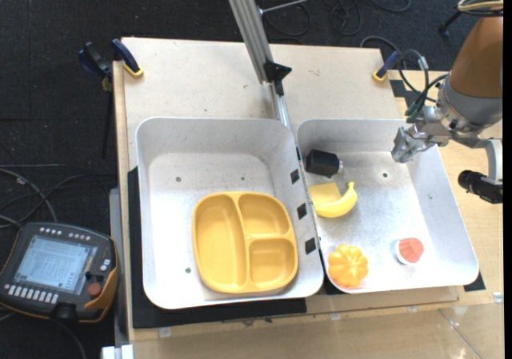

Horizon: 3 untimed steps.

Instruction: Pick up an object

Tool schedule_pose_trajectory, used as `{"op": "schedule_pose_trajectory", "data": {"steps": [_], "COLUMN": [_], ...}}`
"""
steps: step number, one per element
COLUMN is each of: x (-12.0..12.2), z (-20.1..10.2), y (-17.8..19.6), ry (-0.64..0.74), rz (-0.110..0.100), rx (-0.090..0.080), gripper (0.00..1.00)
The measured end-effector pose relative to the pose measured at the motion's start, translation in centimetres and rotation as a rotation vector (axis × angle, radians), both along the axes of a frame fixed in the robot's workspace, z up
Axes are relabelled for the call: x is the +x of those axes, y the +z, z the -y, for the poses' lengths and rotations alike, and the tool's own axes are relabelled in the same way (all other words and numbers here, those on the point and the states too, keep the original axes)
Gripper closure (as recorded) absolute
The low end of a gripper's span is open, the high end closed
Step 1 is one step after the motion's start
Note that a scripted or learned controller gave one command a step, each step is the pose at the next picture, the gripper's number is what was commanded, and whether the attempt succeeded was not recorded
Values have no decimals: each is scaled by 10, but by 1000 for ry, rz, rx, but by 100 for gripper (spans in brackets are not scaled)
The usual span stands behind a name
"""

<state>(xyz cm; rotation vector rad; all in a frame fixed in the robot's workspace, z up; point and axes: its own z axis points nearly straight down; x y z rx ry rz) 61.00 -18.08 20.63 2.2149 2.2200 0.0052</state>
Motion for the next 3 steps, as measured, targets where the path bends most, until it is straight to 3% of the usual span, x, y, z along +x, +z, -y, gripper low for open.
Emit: {"op": "schedule_pose_trajectory", "data": {"steps": [1, 2, 3], "x": [1, 2, 3], "z": [-1, -1, -45], "y": [65, 75, 63], "ry": [1, 0, 4], "rz": [2, -3, -7], "rx": [-1, 1, 2], "gripper": [100, 100, 100]}}
